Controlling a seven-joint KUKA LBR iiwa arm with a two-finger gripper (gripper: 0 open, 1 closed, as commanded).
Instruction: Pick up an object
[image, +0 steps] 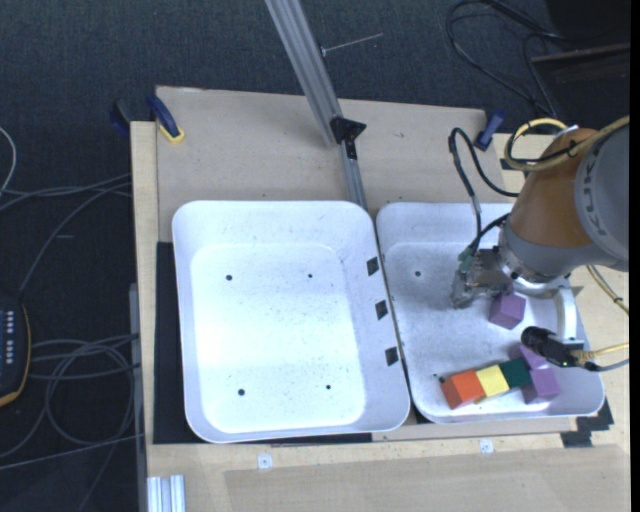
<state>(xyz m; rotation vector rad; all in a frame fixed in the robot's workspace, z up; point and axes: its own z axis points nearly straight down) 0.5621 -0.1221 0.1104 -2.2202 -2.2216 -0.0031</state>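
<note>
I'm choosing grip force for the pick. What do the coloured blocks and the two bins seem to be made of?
Orange block, yellow block, green block and purple block: flat, even colour with crisp edges and a matte look, probably painted wood or rigid plastic; I can't tell which. Left bin and right bin: white with rounded moulded corners and soft glare, likely thin semi-gloss plastic.

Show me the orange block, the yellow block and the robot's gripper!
orange block (461, 388), camera view, middle of its top face.
yellow block (491, 380), camera view, middle of its top face.
gripper (462, 296), camera view, at its tip over the right bin.
</note>
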